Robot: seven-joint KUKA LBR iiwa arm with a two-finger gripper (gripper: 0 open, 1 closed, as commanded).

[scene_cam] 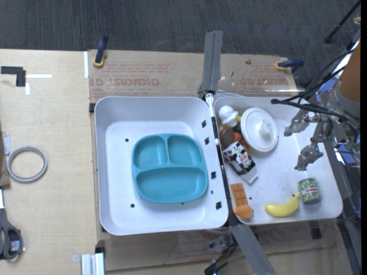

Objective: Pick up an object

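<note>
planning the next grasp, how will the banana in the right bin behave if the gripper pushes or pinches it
The banana is curved and lies flat, so a push would probably spin it. Its skin looks smooth, maybe slippery. It almost touches the small can, which might get nudged.

Two white bins side by side on the tabletop [46, 96]. Left bin [109, 171] holds a teal divided plate [170, 169]. Right bin [281, 179] holds a white lid [259, 129], a cow-patterned item [239, 156], a banana [282, 208], a small green can [309, 191] and an orange piece [243, 212]. Claw [304, 142] hangs over the right bin's right side, fingers spread, nothing between them. Tape roll [26, 164] on the tabletop, far left.
</note>
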